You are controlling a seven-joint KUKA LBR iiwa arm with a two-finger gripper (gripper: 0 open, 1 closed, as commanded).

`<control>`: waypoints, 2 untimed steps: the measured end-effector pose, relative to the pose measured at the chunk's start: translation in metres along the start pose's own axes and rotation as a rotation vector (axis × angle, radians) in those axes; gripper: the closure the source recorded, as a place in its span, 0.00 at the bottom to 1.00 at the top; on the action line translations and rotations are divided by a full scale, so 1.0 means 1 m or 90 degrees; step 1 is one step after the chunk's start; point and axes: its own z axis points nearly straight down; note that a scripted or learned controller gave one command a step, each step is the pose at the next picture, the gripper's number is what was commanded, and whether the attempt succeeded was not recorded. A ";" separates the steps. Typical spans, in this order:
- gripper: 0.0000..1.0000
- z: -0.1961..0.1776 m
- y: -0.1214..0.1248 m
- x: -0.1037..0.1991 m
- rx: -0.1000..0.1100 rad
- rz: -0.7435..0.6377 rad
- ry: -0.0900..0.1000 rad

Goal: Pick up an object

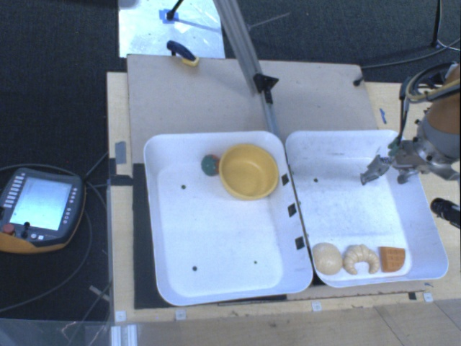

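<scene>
My gripper [389, 172] hangs over the right bin [346, 200], near its right side, with its two fingers spread apart and nothing between them. Three food items lie in a row along that bin's front edge, well below the gripper: a pale round bun [327, 258], a croissant [361, 259] and an orange-brown square piece [392, 259]. In the left bin [209, 251] a yellow bowl [248, 171] sits at the back right, with a small dark green ball [209, 165] touching its left side.
A slanted metal pole [245, 45] crosses the board behind the bins and ends near the gap between them. A teach pendant [37, 209] lies on the floor at the left. Black clips [292, 209] line the seam between the bins.
</scene>
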 end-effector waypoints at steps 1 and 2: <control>0.00 0.058 -0.002 -0.008 0.001 0.000 0.000; 0.00 0.081 -0.002 -0.008 -0.001 0.000 0.000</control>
